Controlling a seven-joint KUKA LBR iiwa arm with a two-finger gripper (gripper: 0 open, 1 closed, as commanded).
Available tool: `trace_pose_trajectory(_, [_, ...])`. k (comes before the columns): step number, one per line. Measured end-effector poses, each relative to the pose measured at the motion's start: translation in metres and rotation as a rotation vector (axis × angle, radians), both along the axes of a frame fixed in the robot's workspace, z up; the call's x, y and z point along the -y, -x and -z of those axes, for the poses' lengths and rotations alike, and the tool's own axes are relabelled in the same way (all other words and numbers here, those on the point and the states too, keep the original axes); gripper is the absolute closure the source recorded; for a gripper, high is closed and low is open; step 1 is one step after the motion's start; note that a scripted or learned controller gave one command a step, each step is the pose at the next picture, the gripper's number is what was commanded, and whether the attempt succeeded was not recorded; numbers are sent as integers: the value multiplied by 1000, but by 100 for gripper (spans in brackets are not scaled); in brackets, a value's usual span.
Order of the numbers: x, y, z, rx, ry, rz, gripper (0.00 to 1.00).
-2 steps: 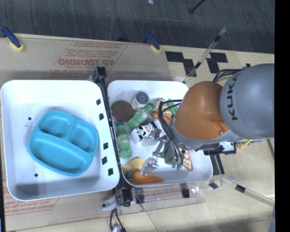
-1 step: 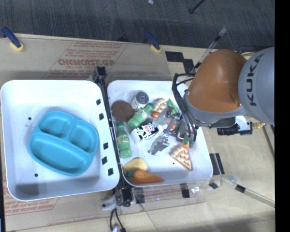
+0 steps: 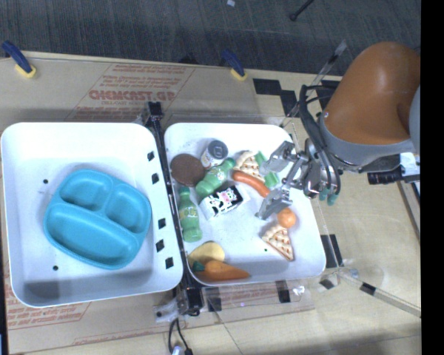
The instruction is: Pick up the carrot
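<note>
"CHEMCAST" lettering (image 3: 131,95) on cardboard, beyond carrot (image 3: 223,271)

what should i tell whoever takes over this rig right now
Pincer: over the right bin, in its right half, fingers spread, nothing between them.
Carrot: lying at the right bin's near edge, beside a yellow piece, well away from the pincer.
Left bin: holds a blue divided tray.
Done: no grasp yet.
Left: move to the carrot, close on it, lift.
</note>
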State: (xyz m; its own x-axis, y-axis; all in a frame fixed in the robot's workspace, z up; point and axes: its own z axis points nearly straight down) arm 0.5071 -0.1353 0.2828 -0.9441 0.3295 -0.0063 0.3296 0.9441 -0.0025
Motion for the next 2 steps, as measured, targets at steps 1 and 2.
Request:
trace_pose_trajectory(1, [-45,32,107,-13,-6,164,0])
trace_pose_trajectory(2, [4,15,95,-4,-2,-64,0])
